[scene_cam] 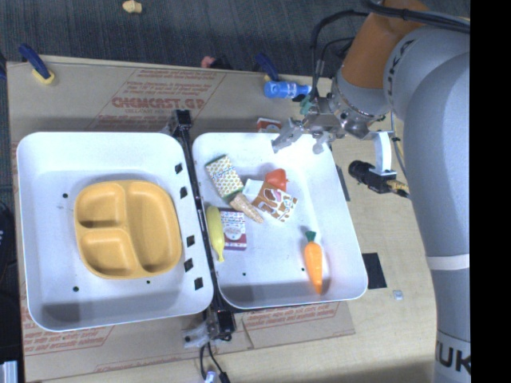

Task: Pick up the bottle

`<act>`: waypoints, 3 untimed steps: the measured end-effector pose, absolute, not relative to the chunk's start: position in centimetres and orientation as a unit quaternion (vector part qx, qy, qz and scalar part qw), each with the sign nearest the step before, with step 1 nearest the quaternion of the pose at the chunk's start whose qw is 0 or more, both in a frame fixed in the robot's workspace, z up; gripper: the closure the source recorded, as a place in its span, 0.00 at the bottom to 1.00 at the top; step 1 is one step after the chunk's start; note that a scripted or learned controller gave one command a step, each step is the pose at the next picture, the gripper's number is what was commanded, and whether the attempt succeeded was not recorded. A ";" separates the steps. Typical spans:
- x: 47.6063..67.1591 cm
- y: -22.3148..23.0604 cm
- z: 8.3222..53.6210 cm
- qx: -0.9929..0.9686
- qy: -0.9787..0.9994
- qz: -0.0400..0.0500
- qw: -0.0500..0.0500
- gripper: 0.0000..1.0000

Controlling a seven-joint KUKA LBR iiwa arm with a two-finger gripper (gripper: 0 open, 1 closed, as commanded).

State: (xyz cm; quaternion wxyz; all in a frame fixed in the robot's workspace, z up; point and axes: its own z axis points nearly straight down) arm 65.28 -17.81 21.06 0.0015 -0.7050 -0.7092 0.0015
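Observation:
The bottle (276,195) is small, with a red cap and an orange-and-white label, and lies tilted near the middle of the right bin (345,238). My gripper (302,141) hovers over the bin's far edge, up and to the right of the bottle and apart from it. Its fingers are spread open with nothing between them.
Around the bottle lie a checkered box (224,175), a cone-shaped piece (247,208), a banana (214,231), a red-and-white packet (233,230) and a carrot (314,266). The left bin (40,166) holds a yellow divided plate (128,228). A blue clamp (281,90) sits behind the right bin.

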 end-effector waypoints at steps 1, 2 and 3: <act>65.3 -17.8 22.1 -0.703 -0.711 0.002 0.002 1.00; 59.9 -21.1 24.9 -0.631 -0.776 0.001 0.002 1.00; 54.5 -21.1 24.5 -0.633 -0.774 0.001 0.001 1.00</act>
